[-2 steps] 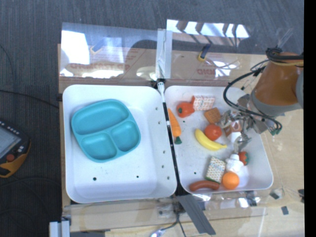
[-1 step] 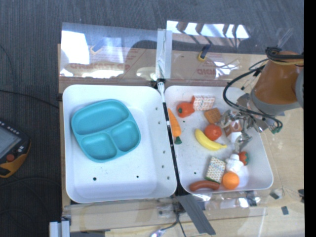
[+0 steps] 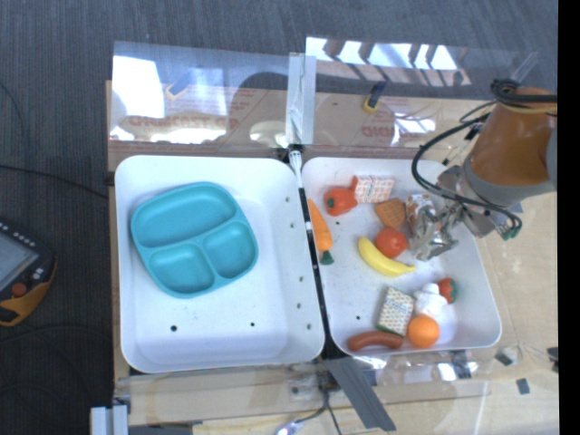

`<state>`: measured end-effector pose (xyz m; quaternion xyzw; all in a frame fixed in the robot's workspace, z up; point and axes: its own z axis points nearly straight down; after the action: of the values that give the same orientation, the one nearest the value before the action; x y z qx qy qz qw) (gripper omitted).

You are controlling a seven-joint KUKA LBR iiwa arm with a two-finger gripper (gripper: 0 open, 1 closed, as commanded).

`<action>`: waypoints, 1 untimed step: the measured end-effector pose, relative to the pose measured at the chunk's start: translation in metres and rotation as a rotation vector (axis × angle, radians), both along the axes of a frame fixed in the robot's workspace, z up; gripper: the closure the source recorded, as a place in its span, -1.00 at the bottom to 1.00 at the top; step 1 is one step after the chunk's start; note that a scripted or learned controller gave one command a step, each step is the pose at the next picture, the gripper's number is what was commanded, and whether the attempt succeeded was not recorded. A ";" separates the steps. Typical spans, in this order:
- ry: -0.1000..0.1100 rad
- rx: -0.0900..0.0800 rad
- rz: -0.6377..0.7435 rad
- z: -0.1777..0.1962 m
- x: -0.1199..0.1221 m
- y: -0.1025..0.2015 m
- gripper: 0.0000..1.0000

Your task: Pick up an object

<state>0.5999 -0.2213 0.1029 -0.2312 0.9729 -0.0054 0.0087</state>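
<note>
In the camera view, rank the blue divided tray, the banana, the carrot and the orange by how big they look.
1. Blue divided tray, by far the largest.
2. Banana and carrot look about alike; not ranked.
3. Orange, smallest.

Bright, even light; glare on plastic

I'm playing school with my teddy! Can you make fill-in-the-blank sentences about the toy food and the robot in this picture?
1. The blue divided plate lies in the ____ bin.
2. The banana is colored ____.
3. The carrot lies along the ____ wall of the right bin.
4. The gripper hangs over the ____ bin.

Missing words: left; yellow; left; right
</note>
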 end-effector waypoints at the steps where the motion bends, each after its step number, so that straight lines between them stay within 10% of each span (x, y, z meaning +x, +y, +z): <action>1: 0.009 0.007 -0.033 -0.012 0.073 0.001 1.00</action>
<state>0.6727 -0.2203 0.0905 -0.2150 0.9766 -0.0009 0.0051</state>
